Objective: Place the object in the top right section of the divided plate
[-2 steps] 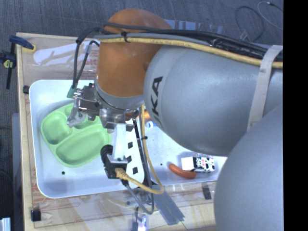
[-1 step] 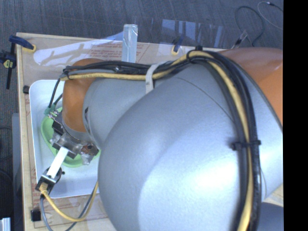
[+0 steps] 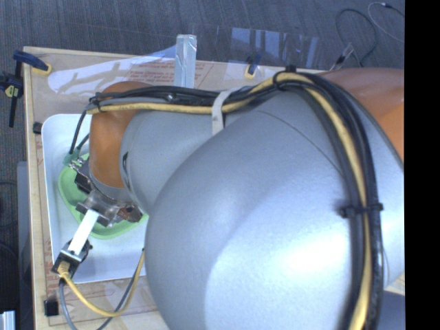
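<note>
At the far left, blue clamps (image 3: 31, 62) grip the edge of the pale wooden bench (image 3: 34, 102), and dark ribbed carpet (image 3: 103, 12) runs beyond it. A shallow white bin (image 3: 51, 184) with rounded corners sits on the bench; its smooth plastic floor shows along the left side and at the lower corner. In it lies the divided plate (image 3: 69, 188), a light green disc of which a crescent of rim shows at the left and along the bottom. The arm's wrist covers the rest, so its sections cannot be made out.

The claw (image 3: 103, 208) hangs directly over the plate, under the orange band (image 3: 106, 150). Whether it is spread or pressed together cannot be told, as the wrist hides it. A small reddish-brown thing (image 3: 130, 214) peeks out just beside the metal base of the claw, over the plate's lower edge; whether it is the object, and whether it is held, cannot be told.

A white strip (image 3: 84, 234) slants down from the wrist to a black connector (image 3: 69, 258), from which a yellow cable (image 3: 89, 301) loops across the bench. A clear upright post (image 3: 185, 60) stands at the bench's far edge.

To the right, the smooth, rounded grey arm (image 3: 275, 218) takes up most of the view, with a bundle of black and yellow cables (image 3: 206, 104) tied along it by a white strap (image 3: 218, 112).
</note>
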### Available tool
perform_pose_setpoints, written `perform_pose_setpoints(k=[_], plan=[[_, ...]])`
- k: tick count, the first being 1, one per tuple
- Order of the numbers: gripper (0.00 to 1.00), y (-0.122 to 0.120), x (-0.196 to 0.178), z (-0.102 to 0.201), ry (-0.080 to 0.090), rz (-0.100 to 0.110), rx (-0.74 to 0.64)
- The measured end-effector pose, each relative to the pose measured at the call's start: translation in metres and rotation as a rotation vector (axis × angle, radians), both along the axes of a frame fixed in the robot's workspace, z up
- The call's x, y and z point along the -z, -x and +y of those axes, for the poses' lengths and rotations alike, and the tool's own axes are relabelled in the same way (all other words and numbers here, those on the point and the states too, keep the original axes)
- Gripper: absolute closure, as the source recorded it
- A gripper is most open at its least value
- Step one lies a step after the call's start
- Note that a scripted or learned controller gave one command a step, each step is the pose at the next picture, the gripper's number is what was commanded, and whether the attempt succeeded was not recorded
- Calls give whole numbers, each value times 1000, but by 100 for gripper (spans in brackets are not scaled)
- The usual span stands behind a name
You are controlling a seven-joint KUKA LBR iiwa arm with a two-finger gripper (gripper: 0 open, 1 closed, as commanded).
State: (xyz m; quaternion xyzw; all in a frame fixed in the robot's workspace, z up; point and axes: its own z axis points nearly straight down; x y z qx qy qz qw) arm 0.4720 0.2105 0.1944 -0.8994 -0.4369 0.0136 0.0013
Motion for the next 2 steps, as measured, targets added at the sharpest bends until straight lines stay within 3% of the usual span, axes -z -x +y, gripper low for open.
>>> perform_pose_setpoints(k=[1,2], plan=[[100,-4,-88,-50,-9,-16,-147],[100,-4,-149,-60,-7,-17,-33]])
